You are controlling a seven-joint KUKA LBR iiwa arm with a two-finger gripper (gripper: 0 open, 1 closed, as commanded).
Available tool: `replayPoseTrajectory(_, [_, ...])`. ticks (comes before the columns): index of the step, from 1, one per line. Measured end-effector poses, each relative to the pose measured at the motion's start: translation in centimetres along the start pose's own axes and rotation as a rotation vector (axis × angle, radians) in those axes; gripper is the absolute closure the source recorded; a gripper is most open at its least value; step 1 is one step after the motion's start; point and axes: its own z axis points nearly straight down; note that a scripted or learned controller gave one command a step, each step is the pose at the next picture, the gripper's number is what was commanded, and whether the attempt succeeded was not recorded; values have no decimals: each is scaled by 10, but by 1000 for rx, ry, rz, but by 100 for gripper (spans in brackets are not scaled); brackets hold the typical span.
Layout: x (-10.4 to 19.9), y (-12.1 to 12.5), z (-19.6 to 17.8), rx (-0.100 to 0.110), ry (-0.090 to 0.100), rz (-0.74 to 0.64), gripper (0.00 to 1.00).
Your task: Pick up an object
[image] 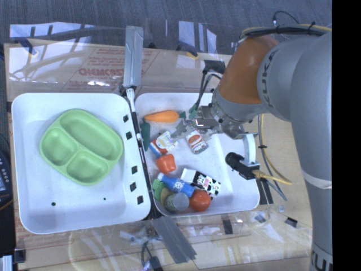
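Observation:
The right bin (237,196) holds several small toys. An orange carrot (162,117) lies at its back left, and a white, red and blue carton (162,143) sits below it. A red-and-white can (197,143) lies near the middle. Toward the front are a red pepper (166,164), a blue bottle (176,184), a cow-patterned box (205,181), a red tomato (200,201) and a grey can (176,202). My gripper (193,127) hangs low over the bin's middle, right above the red-and-white can and to the right of the carrot.
The left bin (34,196) bears a green divided plate (82,145). A dark green piece (145,133) lies against the divider wall between the bins. The arm's orange band (248,72) and grey body cover the right bin's back right. Cables trail at its right side.

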Motion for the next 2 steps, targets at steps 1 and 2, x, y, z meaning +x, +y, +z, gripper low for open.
replayPoseTrajectory(1, [6, 49, 98, -14, -2, 5, 0])
replayPoseTrajectory(2, [11, -22, 98, -16, 0, 30, 0])
